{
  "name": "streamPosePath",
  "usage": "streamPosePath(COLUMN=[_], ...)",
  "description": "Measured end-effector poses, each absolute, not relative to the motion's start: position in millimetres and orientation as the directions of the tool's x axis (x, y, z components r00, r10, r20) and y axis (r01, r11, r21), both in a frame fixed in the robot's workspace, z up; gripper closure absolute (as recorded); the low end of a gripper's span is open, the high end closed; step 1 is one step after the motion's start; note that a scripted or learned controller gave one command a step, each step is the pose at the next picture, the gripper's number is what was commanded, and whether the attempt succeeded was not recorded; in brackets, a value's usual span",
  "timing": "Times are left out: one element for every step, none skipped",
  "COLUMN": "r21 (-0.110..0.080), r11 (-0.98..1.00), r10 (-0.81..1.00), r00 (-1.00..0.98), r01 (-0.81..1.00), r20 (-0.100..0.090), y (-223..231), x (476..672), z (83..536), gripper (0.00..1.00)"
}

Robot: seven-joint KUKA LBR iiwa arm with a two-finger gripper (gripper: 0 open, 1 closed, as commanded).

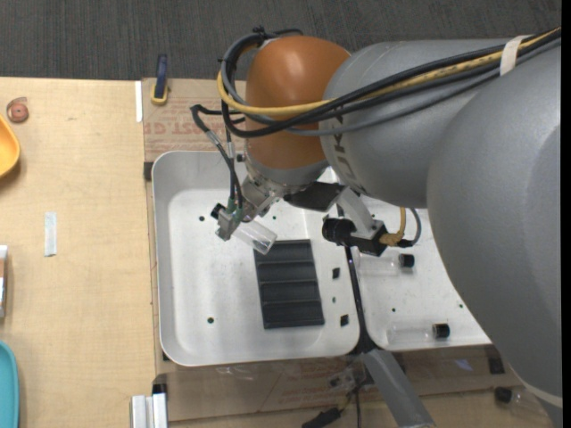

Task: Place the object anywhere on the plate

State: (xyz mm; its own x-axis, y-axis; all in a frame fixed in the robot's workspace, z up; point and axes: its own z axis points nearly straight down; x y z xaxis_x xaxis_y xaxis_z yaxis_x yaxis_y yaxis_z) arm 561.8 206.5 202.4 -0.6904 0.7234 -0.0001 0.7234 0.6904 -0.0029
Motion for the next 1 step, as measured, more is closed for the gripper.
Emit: streamPosePath(r21=[-0.004], r11=[0.76], r10=[0.65], r00=[-0.76], r01=[0.65], r20=[0.0], y=[210.2], x=[505.1], z=[230.6], gripper=[1.0])
